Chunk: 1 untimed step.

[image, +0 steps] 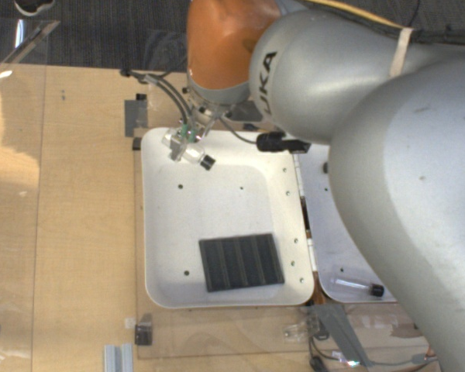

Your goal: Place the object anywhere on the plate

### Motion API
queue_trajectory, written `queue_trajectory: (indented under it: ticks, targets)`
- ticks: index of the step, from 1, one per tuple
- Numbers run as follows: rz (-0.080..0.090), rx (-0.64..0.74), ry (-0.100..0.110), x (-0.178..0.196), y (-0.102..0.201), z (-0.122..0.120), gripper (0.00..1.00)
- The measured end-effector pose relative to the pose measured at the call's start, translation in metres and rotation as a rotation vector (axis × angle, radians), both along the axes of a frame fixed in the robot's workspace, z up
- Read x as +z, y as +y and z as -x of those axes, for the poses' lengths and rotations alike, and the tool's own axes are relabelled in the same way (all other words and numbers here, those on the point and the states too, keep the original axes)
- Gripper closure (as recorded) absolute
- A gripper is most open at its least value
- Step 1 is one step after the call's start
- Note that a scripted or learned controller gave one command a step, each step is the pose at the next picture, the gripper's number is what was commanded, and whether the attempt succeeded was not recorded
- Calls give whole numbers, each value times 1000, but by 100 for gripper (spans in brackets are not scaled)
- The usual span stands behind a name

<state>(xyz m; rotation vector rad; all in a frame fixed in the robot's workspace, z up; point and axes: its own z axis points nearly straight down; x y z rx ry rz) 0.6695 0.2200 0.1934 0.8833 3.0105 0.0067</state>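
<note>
**Arm over the top edge of the left bin, marker in the right bin**

The grey arm (356,130) fills the right and upper part of the frame, with its orange band (221,33) at top center. Below the band, the gripper (187,147) hangs over the upper left corner of the left bin (163,231). It is small and partly blurred, so I cannot tell whether it is released or clenched, and no thing can be seen in it.

In the left bin a dark ribbed plate (241,262) lies flat, near the lower edge and a little right of the middle.

In the right bin (325,231), mostly covered by the arm, a thin white marker with a dark cap (356,287) lies near the lower edge. It is well apart from the gripper and from the plate.
</note>
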Motion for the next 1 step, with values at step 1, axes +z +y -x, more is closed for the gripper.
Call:
queue_trajectory:
  ticks: [1]
  targets:
    - [-5,0,-6,12,1,-2,100]
